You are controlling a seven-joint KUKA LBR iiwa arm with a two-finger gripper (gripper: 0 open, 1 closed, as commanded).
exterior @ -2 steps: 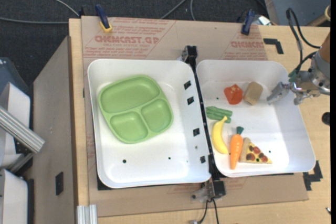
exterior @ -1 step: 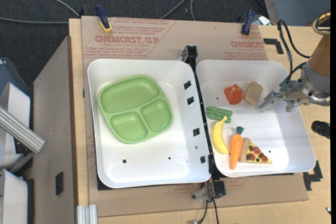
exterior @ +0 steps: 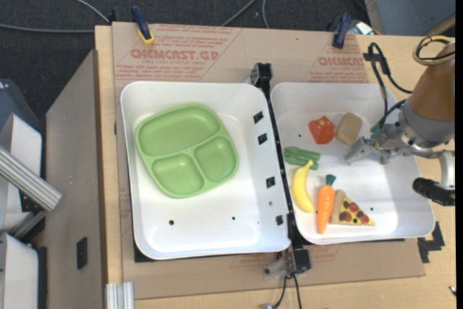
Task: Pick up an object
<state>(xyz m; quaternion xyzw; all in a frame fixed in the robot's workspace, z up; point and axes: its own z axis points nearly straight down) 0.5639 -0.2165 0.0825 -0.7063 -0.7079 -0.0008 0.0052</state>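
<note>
The right bin [exterior: 405, 217] holds a red pepper [exterior: 322, 129], a tan block [exterior: 349, 128], a green pod [exterior: 301, 155], a yellow banana [exterior: 302, 187], an orange carrot [exterior: 325, 208] and a pizza slice [exterior: 351, 213]. My gripper [exterior: 370, 153] hangs low over the right bin's back right part, just right of and below the tan block. It is open, fingers spread, with nothing between them. One fingertip [exterior: 355, 153] lies close to the tan block's lower corner.
In the left bin [exterior: 137, 221] lies a green divided plate [exterior: 187, 149]. A black divider [exterior: 273, 155] runs between the bins. Cables [exterior: 380, 65] trail along the right bin's back right corner. Blue clamps [exterior: 142, 25] grip the bench's far edge.
</note>
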